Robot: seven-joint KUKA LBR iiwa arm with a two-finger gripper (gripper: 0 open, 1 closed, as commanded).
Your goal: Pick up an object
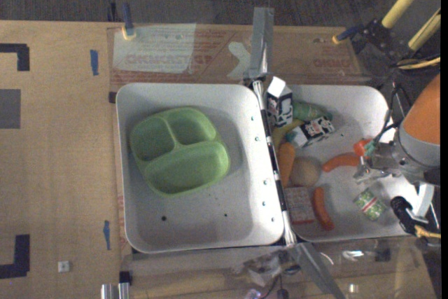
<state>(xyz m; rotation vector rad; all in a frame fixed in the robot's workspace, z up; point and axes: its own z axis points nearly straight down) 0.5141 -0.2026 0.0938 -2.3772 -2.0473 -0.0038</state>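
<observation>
Honestly, you can't read any labels: the green divided plate [179, 150] fills the left bin [133, 220], toy food clutters the right bin [346, 96].

Small green-white can [369, 203] lying tilted on right bin floor, near right edge; orange sausage [342, 162] just above.

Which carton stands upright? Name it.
The taller carton, at the right bin's upper left corner by the divider. The other carton lies on its side, nearer the bin's middle.
</observation>
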